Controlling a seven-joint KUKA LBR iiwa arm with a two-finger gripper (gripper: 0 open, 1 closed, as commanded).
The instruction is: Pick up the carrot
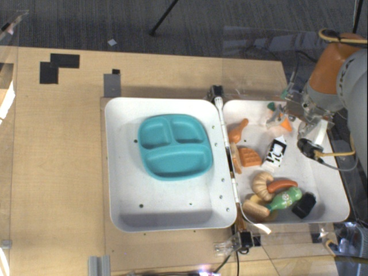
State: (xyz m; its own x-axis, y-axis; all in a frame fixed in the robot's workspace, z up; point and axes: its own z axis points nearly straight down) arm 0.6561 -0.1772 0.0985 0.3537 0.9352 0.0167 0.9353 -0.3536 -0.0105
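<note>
The carrot point(286, 126) is a small orange piece with a green end, lying at the far right of the right bin point(336, 180). My gripper point(279, 114) is right over it, reaching in from the right under the grey wrist with the orange band. The gripper body covers part of the carrot, so only its orange tip and a bit of green show. Whether the carrot is touched or held cannot be made out.
The right bin also holds an orange drumstick-like toy point(237, 130), an orange wedge point(249, 157), a white-and-black box point(276, 152), a sausage point(282, 184), a bread piece point(260, 193), a green item point(286, 199) and a black item point(303, 204). A teal divided plate point(172, 145) lies in the left bin point(123, 206).
</note>
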